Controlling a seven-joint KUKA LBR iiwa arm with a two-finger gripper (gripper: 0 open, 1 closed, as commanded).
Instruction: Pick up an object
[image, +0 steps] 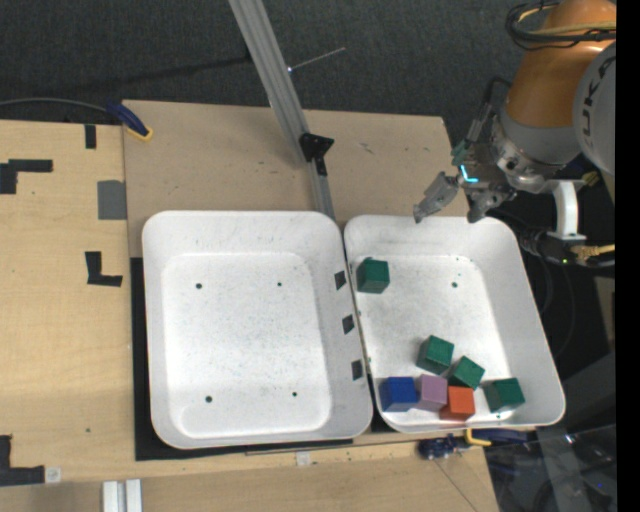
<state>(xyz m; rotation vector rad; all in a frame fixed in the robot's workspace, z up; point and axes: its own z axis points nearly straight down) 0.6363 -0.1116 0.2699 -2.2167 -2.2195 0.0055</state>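
My gripper (457, 202) hangs over the far rim of the right bin (525, 290), open, with nothing between its fingers. One green block (373, 275) lies alone in the bin's far left part, below and left of the gripper. Along the near edge sits a cluster: a green block (435, 353), another green one (467, 373), a third green one (504, 393), a blue block (399, 392), a purple block (433, 390) and an orange block (460, 401).
The left bin (160, 300) sits beside the right one, their rims touching in the middle. A slanted metal pole (283, 90) rises behind the bins. Cables (565, 250) run at the right of the right bin.
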